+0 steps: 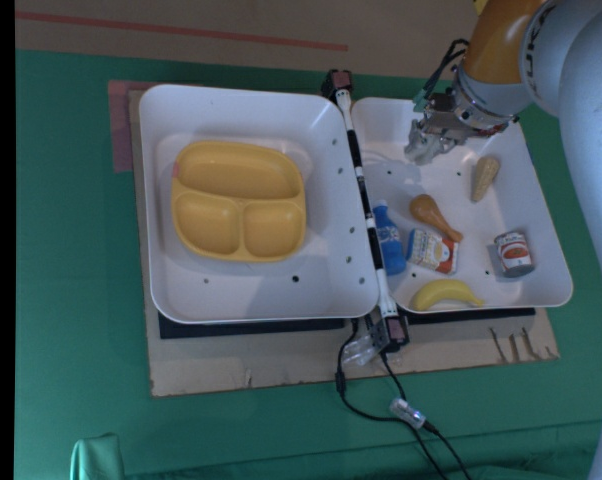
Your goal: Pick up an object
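White right bin (541,268) inspected from the fixed overhead camera view: six loose items noted, all lying on the bin floor. Corn cob (484,177) near the far right side; drumstick (434,216) about the middle; blue bottle (387,239) against the divider side; small carton (433,250) just beside the bottle; red-labelled can (514,253) toward the near right; banana (447,292) along the near rim. None lifted, none tilted off the floor so far as can be judged.

Gripper (425,146) found over the far left part of the right bin, hanging from the grey arm with orange band (506,28). Nothing seen between the jaws. Open or closed state: cannot tell at this resolution. Nearest candidates the drumstick and the corn cob, both apart from the gripper, no contact evident.

White left bin (181,118) holding a yellow compartment tray (239,200), untouched and well apart from the gripper.

Progress, as a judgement: approach stage at most. No grasp made, no object raised. Remaining: selection of a target, descent onto it, closure, lift clear of the bin floor.
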Robot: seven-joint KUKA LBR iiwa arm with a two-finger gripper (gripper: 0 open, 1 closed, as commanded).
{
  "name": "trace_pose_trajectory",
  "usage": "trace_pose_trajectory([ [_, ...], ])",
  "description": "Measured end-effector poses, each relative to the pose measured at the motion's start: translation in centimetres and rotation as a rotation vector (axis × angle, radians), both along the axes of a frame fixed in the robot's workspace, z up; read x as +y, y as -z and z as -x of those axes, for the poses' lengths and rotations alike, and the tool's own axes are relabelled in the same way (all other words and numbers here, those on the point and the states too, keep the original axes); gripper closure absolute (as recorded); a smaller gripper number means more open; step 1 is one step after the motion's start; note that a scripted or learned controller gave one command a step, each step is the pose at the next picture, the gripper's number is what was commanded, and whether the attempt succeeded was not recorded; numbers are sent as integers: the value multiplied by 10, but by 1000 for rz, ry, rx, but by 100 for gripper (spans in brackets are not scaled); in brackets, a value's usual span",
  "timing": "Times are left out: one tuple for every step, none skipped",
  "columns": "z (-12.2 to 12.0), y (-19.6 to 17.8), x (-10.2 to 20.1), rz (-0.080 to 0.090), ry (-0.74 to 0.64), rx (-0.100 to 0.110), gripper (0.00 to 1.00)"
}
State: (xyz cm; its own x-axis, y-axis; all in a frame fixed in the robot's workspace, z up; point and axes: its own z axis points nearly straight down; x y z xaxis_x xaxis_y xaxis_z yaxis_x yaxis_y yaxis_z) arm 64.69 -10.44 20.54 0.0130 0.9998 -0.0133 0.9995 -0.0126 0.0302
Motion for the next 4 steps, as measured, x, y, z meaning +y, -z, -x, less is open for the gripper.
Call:
trace_pose_trajectory([
  [0,0,0,0,0,0,0],
  [-3,-17,-3,4,5,-14,100],
  [-2,-17,-3,4,5,-13,0],
  [20,18,-2,-6,-7,14,0],
])
